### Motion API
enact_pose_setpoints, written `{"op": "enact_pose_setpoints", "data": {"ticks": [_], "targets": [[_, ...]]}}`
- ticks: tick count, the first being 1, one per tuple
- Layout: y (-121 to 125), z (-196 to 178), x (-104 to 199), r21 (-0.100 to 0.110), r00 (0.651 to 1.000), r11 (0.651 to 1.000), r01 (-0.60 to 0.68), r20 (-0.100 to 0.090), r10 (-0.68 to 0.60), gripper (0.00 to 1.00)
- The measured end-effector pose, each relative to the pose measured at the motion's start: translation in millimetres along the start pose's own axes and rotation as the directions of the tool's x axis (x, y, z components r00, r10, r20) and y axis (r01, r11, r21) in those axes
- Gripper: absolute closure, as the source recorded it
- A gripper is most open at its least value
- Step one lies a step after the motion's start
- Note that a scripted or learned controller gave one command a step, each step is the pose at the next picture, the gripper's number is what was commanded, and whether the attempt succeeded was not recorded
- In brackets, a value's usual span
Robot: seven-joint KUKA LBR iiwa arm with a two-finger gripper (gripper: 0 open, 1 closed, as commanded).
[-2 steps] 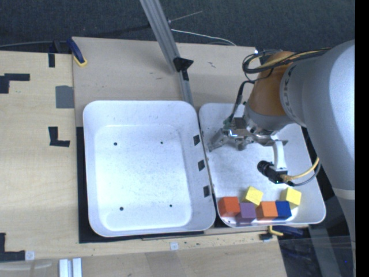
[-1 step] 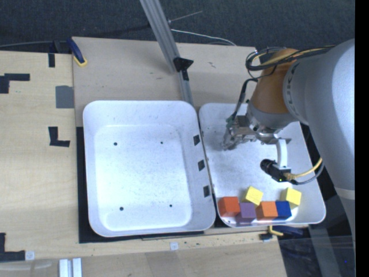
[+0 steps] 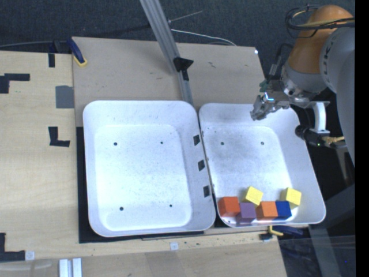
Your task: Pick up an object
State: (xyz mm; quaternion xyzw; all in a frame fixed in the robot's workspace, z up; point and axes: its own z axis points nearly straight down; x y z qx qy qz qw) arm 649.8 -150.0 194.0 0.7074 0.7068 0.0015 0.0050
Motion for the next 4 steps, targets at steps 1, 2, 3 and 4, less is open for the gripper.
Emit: {"op": "enact_pose_setpoints", "data": {"ticks": [1, 2, 3, 4], "targets": [[-1.9, -4.6, 3.7, 0.010, 1.000, 1.000, 0.004, -0.003, -0.004, 1.00], [-1.6, -14.2, 4.2, 0.012, 1.000, 1.000, 0.006, -0.001, -0.006, 1.00], [-126.6, 19.6, 48.7, 0.019, 1.000, 1.000, 0.000, -0.007, 0.000, 1.00], [-83.1, 65.2, 60.5, 0.013, 1.000, 1.000, 0.004, -0.005, -0.004, 1.00]]}}
